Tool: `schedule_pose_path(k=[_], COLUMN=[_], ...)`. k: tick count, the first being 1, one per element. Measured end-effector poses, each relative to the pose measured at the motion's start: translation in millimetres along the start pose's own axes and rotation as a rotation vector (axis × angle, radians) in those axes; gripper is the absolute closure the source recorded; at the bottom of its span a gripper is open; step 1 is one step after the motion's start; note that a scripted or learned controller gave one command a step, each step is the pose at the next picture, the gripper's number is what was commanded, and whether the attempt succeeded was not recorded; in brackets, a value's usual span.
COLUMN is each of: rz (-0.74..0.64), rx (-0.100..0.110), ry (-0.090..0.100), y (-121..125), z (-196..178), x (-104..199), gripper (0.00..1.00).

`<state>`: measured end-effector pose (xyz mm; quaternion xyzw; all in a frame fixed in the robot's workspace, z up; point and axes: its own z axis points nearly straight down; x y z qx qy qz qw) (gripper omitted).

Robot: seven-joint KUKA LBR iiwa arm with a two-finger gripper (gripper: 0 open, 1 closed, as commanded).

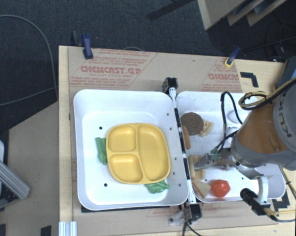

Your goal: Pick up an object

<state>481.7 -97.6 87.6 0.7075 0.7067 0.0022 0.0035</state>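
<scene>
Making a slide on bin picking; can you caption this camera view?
KUKA arm's gripper low in the right bin near a tomato; yellow tray in the left bin.

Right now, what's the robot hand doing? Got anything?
Gripper low in right bin, grip unclear. Tomato loose nearby. Brown patty behind. Yellow tray in left bin.

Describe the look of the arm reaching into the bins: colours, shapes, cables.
The arm is a thick, rounded grey body with a broad orange band above the wrist. Black cables loop off it, and a yellowish cable coils near the top of the band. The wrist narrows to a grey metal gripper. A white bracket with a black plug hangs below.
</scene>
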Motion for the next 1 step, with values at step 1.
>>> schedule_pose_path(k=[1], rz=[-0.002], rx=[0.007], ry=[0.001], y=[40.6], z=[-1.2], x=[-18.3], gripper=[0.00])
